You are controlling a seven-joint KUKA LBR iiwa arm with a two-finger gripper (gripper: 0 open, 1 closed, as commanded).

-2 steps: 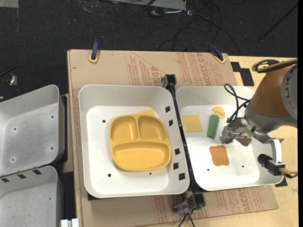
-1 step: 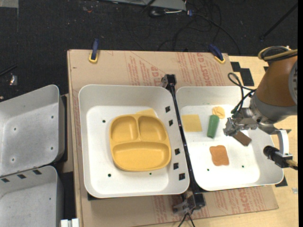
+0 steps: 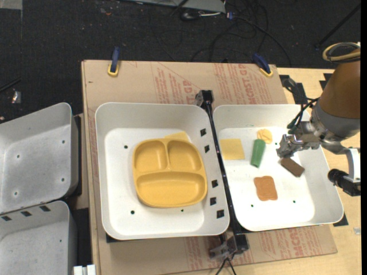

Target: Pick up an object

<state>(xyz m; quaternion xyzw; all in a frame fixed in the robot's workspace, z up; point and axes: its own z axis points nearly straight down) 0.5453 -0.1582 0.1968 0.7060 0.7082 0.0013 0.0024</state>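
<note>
The gripper (image 3: pixel 288 148) hangs just above the brown bar (image 3: pixel 291 167) in the right bin (image 3: pixel 327 208); the bar's long axis runs upper-left to lower-right.

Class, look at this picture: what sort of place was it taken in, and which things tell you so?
Probably a robotics lab or test bench. A robot arm reaches over two white bins clamped on a cardboard sheet, cables trail across the dark floor, and toy food lies ready for picking.

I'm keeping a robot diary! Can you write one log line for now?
hand: over right bin | nearest: brown block | holding: unclear
</note>
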